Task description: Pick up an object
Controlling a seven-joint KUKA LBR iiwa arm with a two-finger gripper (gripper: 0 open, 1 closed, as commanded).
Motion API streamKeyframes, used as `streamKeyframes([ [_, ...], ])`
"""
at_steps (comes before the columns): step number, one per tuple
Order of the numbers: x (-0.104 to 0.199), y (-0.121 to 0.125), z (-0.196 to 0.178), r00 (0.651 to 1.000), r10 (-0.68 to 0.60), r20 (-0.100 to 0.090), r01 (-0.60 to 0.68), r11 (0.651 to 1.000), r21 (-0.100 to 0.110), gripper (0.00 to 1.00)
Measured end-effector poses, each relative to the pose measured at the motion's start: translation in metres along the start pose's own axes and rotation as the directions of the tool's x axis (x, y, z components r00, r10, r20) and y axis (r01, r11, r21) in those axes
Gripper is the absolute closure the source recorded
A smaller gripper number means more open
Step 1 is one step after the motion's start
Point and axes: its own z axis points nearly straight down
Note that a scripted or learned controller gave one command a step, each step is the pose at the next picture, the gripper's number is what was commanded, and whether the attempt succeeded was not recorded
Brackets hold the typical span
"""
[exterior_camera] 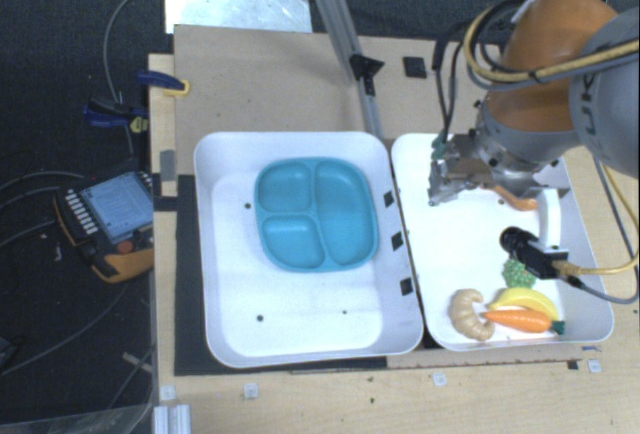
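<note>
My gripper (443, 184) hangs over the upper left part of the right bin (450, 262), close to the wall it shares with the left bin. Nothing shows beneath it but bare white floor. Several toy foods lie bunched in that bin's near right corner: a beige croissant (470, 314), a yellow banana (529, 300), an orange carrot (520, 320) and a green broccoli piece (517, 274). They sit well below and to the right of the gripper. A small orange shape (516, 191) pokes out from under the wrist; what it is I cannot tell.
A blue divided plate (316, 213) lies in the left bin (230, 322). A grey pole (335, 7) slants down to the bins' far edge. The arm's orange band (545, 32) looms over the right bin's far side. Cables and a handheld device (108, 212) lie left of the bench.
</note>
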Motion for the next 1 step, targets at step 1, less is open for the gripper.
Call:
streamKeyframes([
  [1,0.0481,0.0244,0.0212,1.000,0.001,0.001,-0.001,1.000,0.002,1.00],
])
